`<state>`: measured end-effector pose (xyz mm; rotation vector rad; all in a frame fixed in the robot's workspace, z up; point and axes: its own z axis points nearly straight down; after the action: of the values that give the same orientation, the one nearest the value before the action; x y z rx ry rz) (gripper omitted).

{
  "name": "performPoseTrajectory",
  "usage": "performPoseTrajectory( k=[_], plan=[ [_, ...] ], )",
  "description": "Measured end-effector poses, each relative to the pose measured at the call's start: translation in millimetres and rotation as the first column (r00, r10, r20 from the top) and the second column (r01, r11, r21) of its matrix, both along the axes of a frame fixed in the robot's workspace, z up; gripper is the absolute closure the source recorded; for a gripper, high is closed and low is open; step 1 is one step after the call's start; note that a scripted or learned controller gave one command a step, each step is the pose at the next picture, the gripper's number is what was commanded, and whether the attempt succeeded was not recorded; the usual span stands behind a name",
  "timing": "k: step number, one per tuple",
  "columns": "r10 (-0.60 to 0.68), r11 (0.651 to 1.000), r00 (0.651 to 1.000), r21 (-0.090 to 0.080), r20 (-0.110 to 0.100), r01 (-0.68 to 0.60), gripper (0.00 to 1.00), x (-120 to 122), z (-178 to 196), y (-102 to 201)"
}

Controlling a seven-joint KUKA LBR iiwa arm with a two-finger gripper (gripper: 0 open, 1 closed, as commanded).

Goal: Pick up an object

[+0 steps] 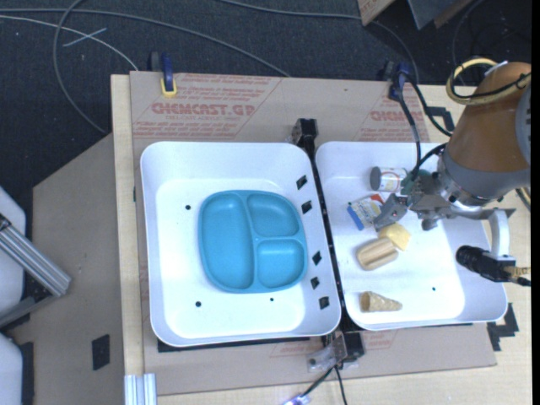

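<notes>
Two white bins sit side by side on the counter [219,99]; the tool [390,213] is down in the right bin [439,298], arm [489,137] coming in from the right w/ its orange band above the wrist. Can't tell if the tool is open or closed, its tip is too dark and small to read, and nothing visibly sits in it. Right at the tip, touching or nearly so, lies a pale yellow chunk [398,237]. Just below-left of the tool is a tan bread-roll-like piece [375,255], next to the yellow chunk. Just left of the tool lies a blue-and-white packet [363,212], flat on the bin floor. Slightly above the tool is a small white cylinder w/ a red bit [384,179], on its side. Further below the tool, near the front wall, lies a tan wedge [380,302], well apart from the rest. Far left of the tool, past the black divider, the left bin [169,226] holds a blue 3-compartment plate [251,240], approx. centred.
</notes>
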<state>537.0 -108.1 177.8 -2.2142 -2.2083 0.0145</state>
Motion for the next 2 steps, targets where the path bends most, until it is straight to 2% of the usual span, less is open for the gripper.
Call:
performPoseTrajectory(
  k=[1,2],
  plan=[
    [0.003,1.000,1.000,-0.002,0.015,-0.003,0.00,3.3,7.7,0.2],
    [0.003,1.000,1.000,0.000,0.009,-0.003,0.00,0.2,-48.4,10.7]
  ],
)
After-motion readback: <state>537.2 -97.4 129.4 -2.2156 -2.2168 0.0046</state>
